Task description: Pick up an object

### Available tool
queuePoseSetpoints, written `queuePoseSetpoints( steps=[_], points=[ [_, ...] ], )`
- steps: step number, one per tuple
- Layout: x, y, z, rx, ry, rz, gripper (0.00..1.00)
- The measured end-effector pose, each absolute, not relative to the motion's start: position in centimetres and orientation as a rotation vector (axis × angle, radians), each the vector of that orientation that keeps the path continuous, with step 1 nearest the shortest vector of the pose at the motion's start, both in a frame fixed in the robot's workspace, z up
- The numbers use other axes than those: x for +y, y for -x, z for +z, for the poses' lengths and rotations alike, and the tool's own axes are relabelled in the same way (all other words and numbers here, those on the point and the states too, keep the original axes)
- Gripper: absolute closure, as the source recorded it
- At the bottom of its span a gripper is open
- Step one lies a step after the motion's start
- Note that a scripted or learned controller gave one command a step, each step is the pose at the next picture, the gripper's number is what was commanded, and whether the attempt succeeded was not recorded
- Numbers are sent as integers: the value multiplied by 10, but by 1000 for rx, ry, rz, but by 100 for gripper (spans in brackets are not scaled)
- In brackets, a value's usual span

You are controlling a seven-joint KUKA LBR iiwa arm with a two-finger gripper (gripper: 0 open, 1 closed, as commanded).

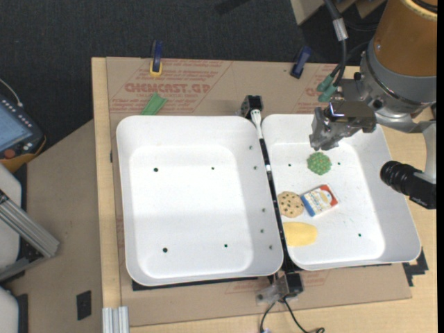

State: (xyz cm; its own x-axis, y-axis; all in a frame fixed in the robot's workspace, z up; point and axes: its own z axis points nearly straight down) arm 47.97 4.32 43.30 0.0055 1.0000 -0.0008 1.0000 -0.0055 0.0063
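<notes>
Pretty plain setup: the bench (69, 186) is tan, topped with a cardboard sheet (208, 82) with red lettering, clipped at the back by a yellow-and-blue clamp (157, 60). Dark carpet-like floor (83, 12) behind. Even overhead light.

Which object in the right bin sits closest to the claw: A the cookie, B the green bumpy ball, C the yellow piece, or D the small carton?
B: the green bumpy ball lies just below the claw, while the other three items sit farther toward the bin's near edge.

Probably a robotics lab: clamped cardboard bench (208, 82), white bins (139, 186), cables (333, 19).
</notes>
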Motion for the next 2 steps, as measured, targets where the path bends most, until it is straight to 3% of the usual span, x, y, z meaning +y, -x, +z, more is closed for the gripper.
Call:
queuePoseSetpoints(
  steps=[1, 2],
  points=[
    [83, -479, 405, 2227, -2221, -5, 100],
    [116, -480, 516, 2222, -2211, 22, 100]
  ],
)
